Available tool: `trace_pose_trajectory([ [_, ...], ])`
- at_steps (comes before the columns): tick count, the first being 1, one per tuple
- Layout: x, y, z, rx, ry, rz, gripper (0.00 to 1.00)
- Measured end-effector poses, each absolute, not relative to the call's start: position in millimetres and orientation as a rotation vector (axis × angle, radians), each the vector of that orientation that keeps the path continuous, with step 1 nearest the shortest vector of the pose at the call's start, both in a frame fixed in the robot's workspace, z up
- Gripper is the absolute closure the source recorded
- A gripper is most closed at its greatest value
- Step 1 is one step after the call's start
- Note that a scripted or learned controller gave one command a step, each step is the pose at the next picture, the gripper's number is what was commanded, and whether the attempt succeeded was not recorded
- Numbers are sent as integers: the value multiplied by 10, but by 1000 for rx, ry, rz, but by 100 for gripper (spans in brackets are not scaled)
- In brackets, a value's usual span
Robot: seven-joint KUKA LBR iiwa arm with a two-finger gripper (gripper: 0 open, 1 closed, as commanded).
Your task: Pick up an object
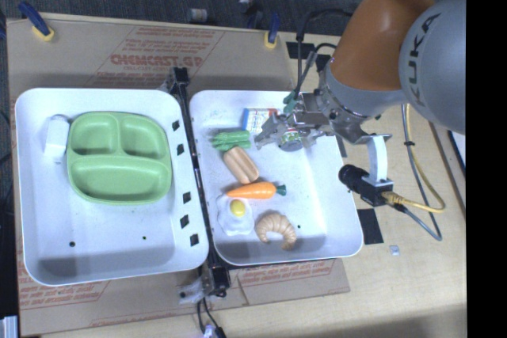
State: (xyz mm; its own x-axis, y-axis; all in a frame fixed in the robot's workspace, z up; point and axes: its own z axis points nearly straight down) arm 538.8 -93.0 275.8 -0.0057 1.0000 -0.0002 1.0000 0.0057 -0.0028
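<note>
The right bin (pixel 337 210) holds several toy foods. A green pod (pixel 230 140) lies at its upper left, with a tan hot dog bun (pixel 240 164) below it. Further down come an orange carrot (pixel 252 190), a fried egg (pixel 235 211) and a croissant (pixel 276 227). A small blue and white box (pixel 255 119) rests near the bin's far wall. My gripper (pixel 290 133) hangs over the upper middle of this bin, just right of the box and the pod. I see nothing held in it.
The left bin (pixel 95 249) carries a green divided plate (pixel 119 157) and a small white object (pixel 55 136) at its left wall. A black divider (pixel 188 162) separates the bins. The arm's grey and orange body (pixel 388 43) covers the right bin's upper right corner.
</note>
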Motion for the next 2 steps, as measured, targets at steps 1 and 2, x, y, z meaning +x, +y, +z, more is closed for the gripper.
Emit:
trace_pose_trajectory([
  [1, 4755, -1530, 1885, -2214, -2225, 6, 0],
  [2, 4757, -1393, 1003, -2209, -2226, 4, 0],
])
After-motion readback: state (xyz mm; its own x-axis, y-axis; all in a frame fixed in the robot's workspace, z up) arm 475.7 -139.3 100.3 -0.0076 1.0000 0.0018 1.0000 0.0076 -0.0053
